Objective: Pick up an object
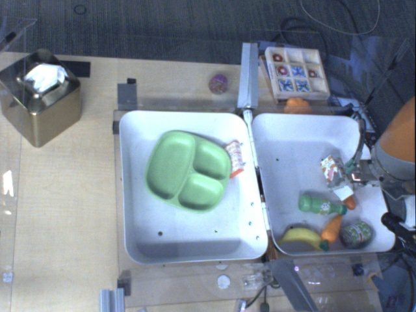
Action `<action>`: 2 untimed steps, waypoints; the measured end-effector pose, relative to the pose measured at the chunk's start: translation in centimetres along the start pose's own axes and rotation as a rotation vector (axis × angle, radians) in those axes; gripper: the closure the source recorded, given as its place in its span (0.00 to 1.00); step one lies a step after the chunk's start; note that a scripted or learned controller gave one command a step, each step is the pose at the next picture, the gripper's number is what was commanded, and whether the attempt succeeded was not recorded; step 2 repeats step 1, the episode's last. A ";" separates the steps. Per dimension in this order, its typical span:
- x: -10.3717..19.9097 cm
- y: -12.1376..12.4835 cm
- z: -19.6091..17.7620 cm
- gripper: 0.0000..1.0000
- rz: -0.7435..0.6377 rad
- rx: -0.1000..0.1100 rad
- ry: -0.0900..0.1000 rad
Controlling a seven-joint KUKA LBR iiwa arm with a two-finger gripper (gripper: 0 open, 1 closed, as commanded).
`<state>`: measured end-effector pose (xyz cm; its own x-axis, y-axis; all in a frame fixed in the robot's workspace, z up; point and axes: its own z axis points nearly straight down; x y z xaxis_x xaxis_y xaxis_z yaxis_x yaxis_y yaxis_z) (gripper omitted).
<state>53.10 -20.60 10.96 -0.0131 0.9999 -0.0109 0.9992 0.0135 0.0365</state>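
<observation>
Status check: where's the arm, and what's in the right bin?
Arm at right bin's right edge, nothing seen held. Green plastic bottle, yellow banana, orange carrot lie loose, clustered close.

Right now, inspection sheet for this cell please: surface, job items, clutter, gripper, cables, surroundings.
Surface: left bin and right bin side by side on the bench.
Job's things: green bottle, banana, carrot, wrapper, dark ball in right bin; green tray, snack packet in left.
Clutter: game board, gold box, purple ball.
Gripper: arm at right edge; fingers unclear.
Cables: cable on floor.
Surroundings: dark carpet.
</observation>
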 end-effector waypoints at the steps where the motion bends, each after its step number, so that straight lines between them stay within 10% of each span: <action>1: 4.0 6.3 -8.7 1.00 0.119 0.030 0.007; 2: 4.0 6.3 -8.7 1.00 0.119 0.030 0.007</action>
